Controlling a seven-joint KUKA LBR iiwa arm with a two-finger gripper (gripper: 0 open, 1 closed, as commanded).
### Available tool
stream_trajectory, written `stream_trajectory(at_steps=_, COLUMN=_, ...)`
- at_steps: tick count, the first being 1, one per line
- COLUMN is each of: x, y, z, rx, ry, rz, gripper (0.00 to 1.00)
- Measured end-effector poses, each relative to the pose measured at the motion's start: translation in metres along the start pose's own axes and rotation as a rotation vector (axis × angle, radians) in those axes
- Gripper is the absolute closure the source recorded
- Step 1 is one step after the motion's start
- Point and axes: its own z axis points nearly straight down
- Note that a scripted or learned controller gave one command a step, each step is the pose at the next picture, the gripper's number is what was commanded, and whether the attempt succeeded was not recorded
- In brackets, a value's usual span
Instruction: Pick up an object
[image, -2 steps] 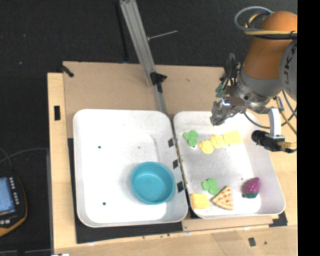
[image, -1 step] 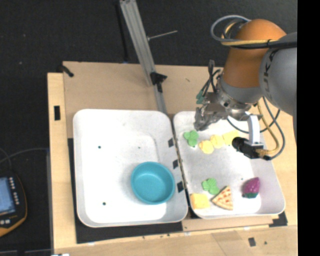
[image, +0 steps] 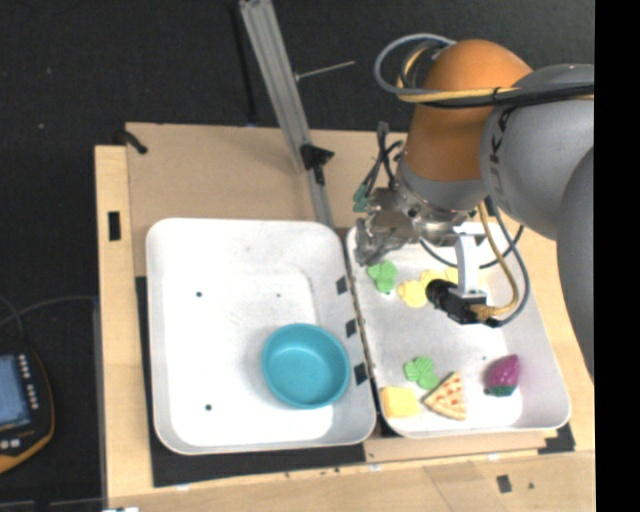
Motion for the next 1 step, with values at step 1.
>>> stream_trajectory(at_steps=1, x=0.0414, y=-0.0011, z=0.0118, rx=0.003, ry=-0.001, rz=-0.002, gripper=1.0)
